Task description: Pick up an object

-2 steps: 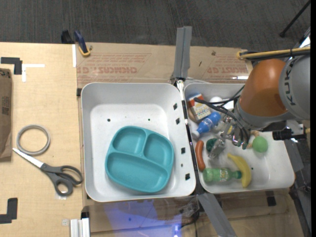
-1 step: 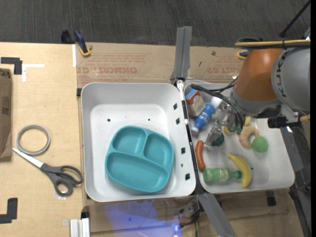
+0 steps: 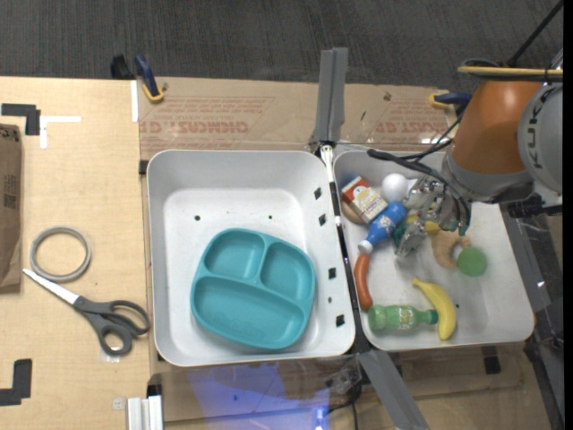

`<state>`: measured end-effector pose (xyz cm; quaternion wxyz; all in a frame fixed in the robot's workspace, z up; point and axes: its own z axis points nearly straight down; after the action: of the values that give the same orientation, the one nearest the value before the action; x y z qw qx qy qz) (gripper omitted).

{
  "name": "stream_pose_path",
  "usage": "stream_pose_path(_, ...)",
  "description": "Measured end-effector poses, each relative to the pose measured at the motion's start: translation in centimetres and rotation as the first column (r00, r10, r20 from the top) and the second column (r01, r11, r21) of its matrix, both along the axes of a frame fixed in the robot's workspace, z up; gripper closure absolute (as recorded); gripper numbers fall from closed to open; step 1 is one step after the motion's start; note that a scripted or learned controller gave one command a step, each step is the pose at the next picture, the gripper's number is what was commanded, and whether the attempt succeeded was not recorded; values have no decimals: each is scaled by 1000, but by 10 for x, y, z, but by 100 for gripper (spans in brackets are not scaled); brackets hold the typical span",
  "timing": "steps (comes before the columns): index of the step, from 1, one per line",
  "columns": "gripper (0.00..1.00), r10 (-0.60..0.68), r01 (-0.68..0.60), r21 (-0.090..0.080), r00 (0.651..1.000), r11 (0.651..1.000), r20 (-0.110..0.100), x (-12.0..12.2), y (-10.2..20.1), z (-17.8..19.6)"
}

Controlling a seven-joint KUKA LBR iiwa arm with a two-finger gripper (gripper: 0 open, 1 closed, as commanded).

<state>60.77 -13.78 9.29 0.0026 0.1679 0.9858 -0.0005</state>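
The jaws (image 3: 414, 233) are hanging low in the right bin (image 3: 501, 325); whether they are apart or together I cannot tell. Just left of them a blue bottle (image 3: 383, 224) is lying among the toys. It is probably light, stiff and slippery, so gripping across its middle looks best.

Brown paper bag (image 3: 9, 206) cut off by left edge, arm (image 3: 515, 137) cropped at right, small objects under gripper (image 3: 421, 227) partly hidden, jaws indistinct
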Motion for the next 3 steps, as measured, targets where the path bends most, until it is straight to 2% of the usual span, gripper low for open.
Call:
stream_pose_path(1, 0, -83, 83, 1, 997, 997, -1, 37, 32, 0)
stream_pose_path(2, 0, -26, 26, 0, 1000, 1000, 2, 28, -57, 26)
stream_pose_path(3, 0, -94, 94, 1, 996, 996, 1, 34, -65, 0)
